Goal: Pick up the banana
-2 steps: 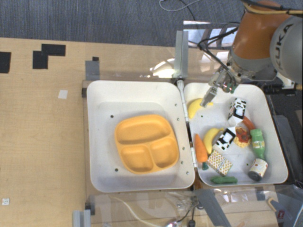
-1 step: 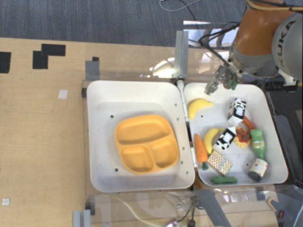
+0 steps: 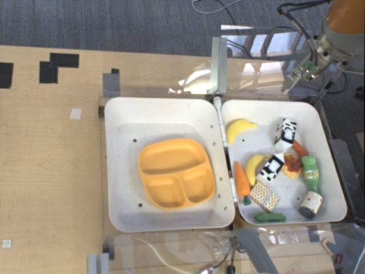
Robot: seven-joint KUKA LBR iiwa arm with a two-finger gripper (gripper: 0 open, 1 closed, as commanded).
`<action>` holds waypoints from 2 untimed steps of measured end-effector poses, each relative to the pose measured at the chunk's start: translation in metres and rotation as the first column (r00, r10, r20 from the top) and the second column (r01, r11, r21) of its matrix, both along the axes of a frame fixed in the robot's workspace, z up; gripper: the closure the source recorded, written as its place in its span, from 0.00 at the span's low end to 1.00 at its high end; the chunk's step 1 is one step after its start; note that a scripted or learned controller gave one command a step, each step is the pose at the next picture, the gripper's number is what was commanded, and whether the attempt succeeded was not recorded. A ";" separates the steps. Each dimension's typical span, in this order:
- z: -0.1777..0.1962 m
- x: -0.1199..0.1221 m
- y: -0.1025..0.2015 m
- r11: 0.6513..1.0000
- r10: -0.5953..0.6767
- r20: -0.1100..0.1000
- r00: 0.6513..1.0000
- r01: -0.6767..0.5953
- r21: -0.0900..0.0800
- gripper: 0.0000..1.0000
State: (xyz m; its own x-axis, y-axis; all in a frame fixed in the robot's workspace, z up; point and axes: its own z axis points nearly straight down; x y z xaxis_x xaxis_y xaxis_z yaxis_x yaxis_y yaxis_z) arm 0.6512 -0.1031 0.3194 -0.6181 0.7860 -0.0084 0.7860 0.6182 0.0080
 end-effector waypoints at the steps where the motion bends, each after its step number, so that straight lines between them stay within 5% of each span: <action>1: 0.000 0.000 0.000 1.000 0.001 -0.001 1.000 -0.001 0.000 0.00; 2: -0.126 -0.005 0.020 0.999 -0.052 -0.007 0.999 0.052 0.002 0.00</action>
